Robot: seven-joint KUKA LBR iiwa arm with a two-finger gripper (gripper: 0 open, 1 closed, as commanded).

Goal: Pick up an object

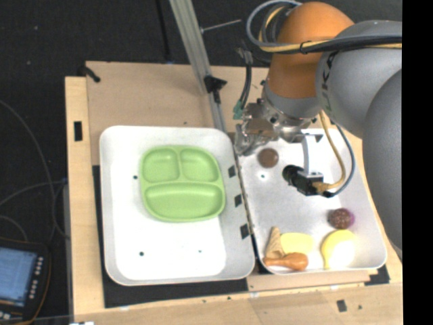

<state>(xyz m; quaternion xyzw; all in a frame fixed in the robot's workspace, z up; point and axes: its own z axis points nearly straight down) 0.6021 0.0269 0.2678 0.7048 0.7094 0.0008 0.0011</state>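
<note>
The arm (pixel 352 66) was seen reaching in from the right, orange band over the far end of the right bin (pixel 308 202). The gripper (pixel 252 135) was positioned at that bin's far-left corner, close against the divider between the bins. Whether it was apart or together could not be told; it was blurred and partly hidden under the wrist. Nothing was seen held in it.

A small brown round object (pixel 268 157) was lying on the bin floor just beside the gripper, to its right and slightly nearer the camera. Contact between the two could not be told. A black fitting (pixel 301 179) with cable was hung off the wrist just beyond the brown object, over the middle of the bin.

Other items were grouped along the near edge of the right bin: a dark purple round piece (pixel 341 217), a yellow rounded piece (pixel 338 247) below it, a pale yellow flat piece (pixel 296 242), a tan wedge (pixel 275 239) and an orange piece (pixel 289 261) at the near-left corner. All were well apart from the gripper.

The left bin (pixel 122 249) was occupied by a green divided plate (pixel 183 185), three compartments, set toward the far half. A slanted metal rail (pixel 193 39) was run from the top down to the divider, ending near the gripper.
</note>
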